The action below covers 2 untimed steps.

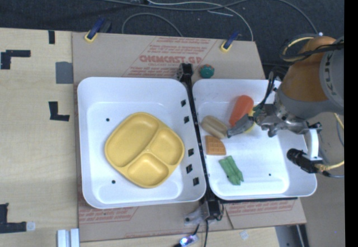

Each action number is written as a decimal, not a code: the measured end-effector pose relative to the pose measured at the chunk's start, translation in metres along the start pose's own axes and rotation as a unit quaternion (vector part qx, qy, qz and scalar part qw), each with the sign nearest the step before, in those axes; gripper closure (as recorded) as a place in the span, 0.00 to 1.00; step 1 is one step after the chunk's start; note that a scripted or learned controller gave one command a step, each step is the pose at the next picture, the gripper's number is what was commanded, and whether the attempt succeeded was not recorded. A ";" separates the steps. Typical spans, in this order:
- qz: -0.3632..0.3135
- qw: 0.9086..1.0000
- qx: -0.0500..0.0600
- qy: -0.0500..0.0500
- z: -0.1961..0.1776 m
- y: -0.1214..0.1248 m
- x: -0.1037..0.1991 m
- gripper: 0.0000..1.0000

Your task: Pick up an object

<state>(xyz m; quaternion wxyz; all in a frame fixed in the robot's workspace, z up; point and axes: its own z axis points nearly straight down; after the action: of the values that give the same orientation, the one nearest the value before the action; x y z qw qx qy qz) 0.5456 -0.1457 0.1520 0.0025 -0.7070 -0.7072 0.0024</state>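
The end effector [238, 128] hovered low over the right bin [296, 187] beside the bun [213, 126] and carrot [241, 108], its grip state unreadable; next, a clean closure on one item.

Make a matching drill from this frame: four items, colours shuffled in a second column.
Items:
1. Sectioned plastic plate in the left bin
2. Carrot-shaped toy near the top of the right bin
3. Leafy toy vegetable near the right bin's front
4. Small round object on the cardboard behind the bins

Colours:
A. Green
B. Teal
C. Yellow
D. Orange-red

Pairs: 1-C, 2-D, 3-A, 4-B
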 end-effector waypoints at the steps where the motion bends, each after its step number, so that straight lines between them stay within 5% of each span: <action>1: 0.001 1.000 -0.003 0.000 0.062 0.001 -0.001 0.00; 2: -0.001 1.000 -0.005 0.000 0.048 0.003 0.000 1.00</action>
<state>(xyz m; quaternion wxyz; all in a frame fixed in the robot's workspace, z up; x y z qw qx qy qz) 0.5482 -0.1459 0.1040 -0.0007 -0.7066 -0.7076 -0.0014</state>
